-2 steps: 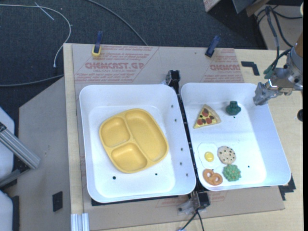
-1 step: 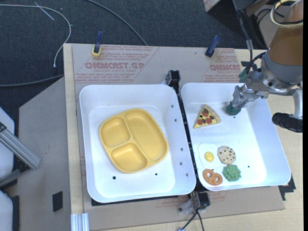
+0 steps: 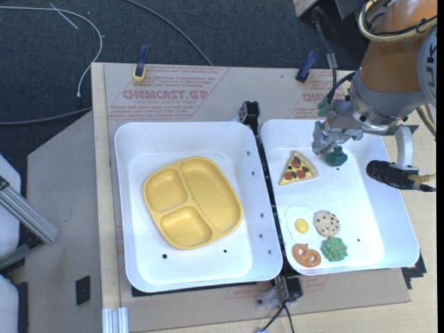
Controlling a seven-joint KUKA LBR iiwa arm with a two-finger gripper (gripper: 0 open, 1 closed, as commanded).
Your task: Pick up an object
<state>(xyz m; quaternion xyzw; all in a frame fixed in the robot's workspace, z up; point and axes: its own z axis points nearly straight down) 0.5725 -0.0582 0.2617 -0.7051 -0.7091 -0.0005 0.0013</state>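
Bench [image 3: 173, 89] w/ 2 white bins [image 3: 139, 255]

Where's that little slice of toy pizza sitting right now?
The pizza slice lies in the right bin, near its upper left, just below-left of the gripper and above the fried egg and cookie.

We see dark carpet [image 3: 208, 19] behind the counter [image 3: 170, 89] (thin cables [image 3: 69, 19] trail across it), evenly lit.

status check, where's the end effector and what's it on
End effector low over right bin, at a dark green toy; grip unconfirmed. Pizza slice just beside it. Egg, cookie, pretzel, broccoli at near edge, out of the way.
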